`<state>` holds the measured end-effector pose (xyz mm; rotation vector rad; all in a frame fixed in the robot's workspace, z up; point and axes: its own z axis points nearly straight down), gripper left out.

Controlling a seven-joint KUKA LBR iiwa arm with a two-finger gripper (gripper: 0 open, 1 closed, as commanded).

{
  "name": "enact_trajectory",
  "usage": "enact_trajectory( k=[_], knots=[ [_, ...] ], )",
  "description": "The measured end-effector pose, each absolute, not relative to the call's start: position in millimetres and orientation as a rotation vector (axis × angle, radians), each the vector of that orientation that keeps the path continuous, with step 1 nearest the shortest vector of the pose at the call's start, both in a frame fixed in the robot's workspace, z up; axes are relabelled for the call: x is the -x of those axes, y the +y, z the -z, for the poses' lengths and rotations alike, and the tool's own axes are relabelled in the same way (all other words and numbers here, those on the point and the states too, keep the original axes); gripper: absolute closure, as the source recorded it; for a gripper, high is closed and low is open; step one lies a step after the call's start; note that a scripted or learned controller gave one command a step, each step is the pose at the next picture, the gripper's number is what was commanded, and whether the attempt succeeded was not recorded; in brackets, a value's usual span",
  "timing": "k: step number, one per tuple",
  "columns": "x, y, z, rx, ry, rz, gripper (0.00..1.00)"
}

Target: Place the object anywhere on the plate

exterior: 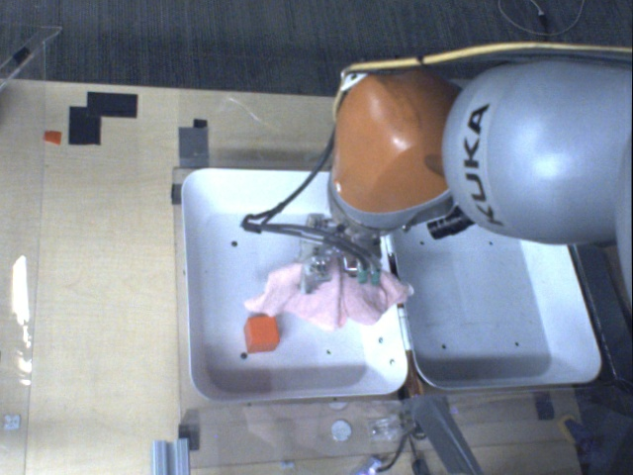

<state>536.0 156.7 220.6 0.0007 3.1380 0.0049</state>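
Over the bench (99, 295), the grey arm (524, 137) with its orange band fills the upper right of the view and leans across the seam between the two white bins. The bin on the view's left (213, 265) holds everything loose. The bin on the view's right (514, 339) lies partly under the arm's body.

A crumpled pink cloth (297, 300) sits in the middle of the left bin, spreading toward the shared wall. The gripper (341, 263) hangs directly over the cloth's upper part, touching it or very nearly so. A small orange block (262, 334) rests on the bin floor just beside the cloth's lower left corner, apart from the gripper.

My judgement is that the step in hand is getting hold of the object. To do it well, the gripper should come down squarely on one thing. If the block is the target, it needs to shift toward the view's lower left, clear of the folds, so that no cloth gets caught.

Several things are hard to make out. Cables and wrist hardware crowd the tool, so I cannot tell whether the gripper is spread, pressed together or pinching cloth. The arm's bulk covers the back of both bins. Nor can I tell which thing is meant to serve as the plate.
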Motion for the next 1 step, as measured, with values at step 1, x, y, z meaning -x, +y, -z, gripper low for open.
enact_trajectory(
  k=[1],
  knots=[
    [-536.1, 156.6, -220.9, -0.001, 3.138, -0.005, 0.0]
  ],
)
